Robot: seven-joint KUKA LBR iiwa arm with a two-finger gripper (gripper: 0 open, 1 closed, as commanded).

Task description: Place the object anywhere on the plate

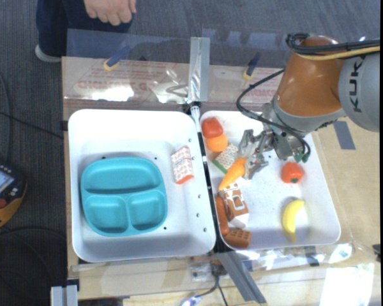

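Jaws (254,153) above orange carrot (232,173), teal plate (122,194)

Turquoise plate (122,193), yellow banana (292,217), red tomato (292,173), 2 white bins (89,126)

Plate (122,195): teal, three compartments, flat in the left bin, well left of the gripper (254,150). Carrot (232,173): orange, tilted, right bin, just below-left of gripper fingertips, contact unclear.

Tool (252,150) above carrot (232,173) in right bin (319,225); teal plate (122,194) and small carton (182,165) in left bin (115,123).
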